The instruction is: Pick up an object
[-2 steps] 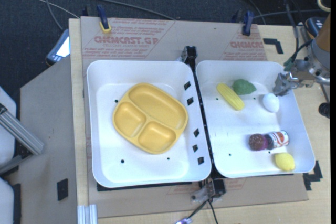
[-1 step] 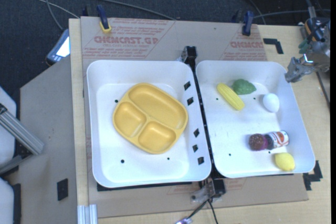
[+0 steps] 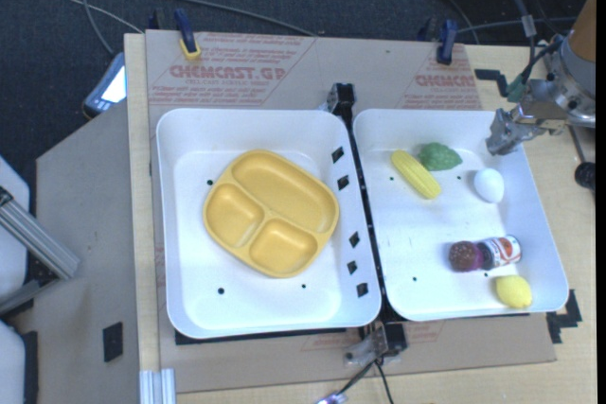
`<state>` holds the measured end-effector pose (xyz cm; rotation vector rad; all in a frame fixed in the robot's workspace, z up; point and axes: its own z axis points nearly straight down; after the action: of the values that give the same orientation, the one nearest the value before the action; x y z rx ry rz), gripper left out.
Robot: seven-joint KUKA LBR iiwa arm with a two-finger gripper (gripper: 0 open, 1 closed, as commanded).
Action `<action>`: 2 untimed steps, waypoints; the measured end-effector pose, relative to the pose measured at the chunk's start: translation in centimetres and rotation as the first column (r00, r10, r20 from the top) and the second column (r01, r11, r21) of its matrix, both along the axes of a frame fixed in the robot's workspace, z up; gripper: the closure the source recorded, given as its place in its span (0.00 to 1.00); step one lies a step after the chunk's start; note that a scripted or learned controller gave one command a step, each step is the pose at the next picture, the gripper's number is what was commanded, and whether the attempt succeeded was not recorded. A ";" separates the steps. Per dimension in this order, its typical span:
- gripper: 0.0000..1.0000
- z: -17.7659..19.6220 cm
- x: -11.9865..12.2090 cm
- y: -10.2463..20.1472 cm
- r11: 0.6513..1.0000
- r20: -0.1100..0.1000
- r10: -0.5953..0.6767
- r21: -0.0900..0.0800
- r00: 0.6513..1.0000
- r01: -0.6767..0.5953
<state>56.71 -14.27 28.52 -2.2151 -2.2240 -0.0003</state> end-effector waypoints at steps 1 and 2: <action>1.00 -0.2 -1.0 4.6 1.000 -0.001 0.001 0.001 1.000 -0.001; 1.00 -2.4 -1.9 9.4 1.000 -0.003 0.000 0.001 1.000 0.000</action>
<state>54.85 -4.92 26.08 -2.2130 -2.2230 0.0018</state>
